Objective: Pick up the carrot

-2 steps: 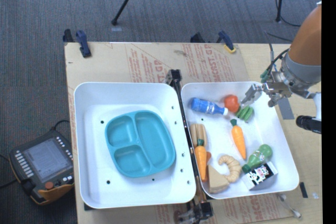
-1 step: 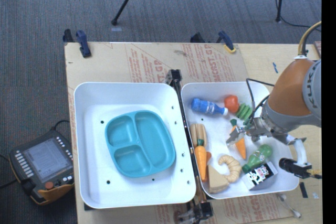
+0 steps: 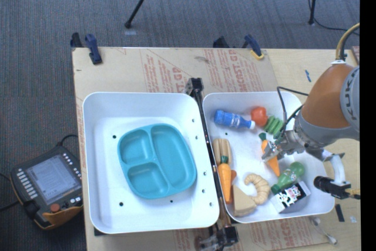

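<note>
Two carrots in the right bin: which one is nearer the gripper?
The right carrot, lying just below the gripper. The other carrot lies by the bin's left wall, beside the croissant.

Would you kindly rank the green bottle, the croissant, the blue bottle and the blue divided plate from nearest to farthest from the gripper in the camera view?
From the gripper:
1. Green bottle, just below it in the right bin.
2. Croissant, lower left, same bin.
3. Blue bottle, upper left, near that bin's top.
4. Blue divided plate, far left, in the left bin.
</note>
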Motion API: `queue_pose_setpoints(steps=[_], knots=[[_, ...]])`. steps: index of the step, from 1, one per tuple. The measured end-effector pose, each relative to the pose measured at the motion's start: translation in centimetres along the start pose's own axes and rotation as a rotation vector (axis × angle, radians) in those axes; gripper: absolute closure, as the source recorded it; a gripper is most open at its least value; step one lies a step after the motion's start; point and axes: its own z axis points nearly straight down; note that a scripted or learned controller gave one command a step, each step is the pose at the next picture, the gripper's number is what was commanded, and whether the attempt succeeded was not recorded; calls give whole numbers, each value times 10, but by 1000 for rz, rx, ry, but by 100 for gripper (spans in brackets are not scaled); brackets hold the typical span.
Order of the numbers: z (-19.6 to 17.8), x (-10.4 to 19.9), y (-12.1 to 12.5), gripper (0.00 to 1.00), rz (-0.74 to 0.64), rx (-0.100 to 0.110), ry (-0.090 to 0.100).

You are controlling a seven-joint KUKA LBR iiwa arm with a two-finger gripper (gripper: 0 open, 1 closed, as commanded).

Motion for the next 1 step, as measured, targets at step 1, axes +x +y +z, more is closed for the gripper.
queue_pose_setpoints(steps=[1], knots=[[-31, 21, 5, 100, 406, -6, -2]])
